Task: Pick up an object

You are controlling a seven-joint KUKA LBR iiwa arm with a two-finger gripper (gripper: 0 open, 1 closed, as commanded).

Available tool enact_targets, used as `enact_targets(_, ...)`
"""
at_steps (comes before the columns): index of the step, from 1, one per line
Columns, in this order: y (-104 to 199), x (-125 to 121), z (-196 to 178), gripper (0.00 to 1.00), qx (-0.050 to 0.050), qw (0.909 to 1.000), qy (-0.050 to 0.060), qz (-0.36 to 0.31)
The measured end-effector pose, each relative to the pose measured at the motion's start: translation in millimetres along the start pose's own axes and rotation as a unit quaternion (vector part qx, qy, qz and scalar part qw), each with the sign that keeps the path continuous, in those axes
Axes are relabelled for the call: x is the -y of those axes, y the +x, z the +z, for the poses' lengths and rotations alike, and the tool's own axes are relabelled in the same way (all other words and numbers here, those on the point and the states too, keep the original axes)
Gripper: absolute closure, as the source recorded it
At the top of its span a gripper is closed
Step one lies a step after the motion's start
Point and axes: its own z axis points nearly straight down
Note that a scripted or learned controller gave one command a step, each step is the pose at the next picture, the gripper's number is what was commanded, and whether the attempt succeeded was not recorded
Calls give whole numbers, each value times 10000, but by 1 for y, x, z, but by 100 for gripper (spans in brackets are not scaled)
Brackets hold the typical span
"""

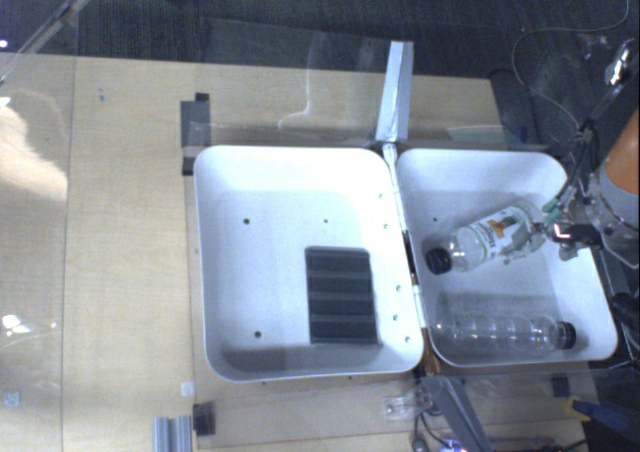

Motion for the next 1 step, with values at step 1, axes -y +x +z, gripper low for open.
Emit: enact_targets(1,20,-54,82,0,-3,9977,5,-678)
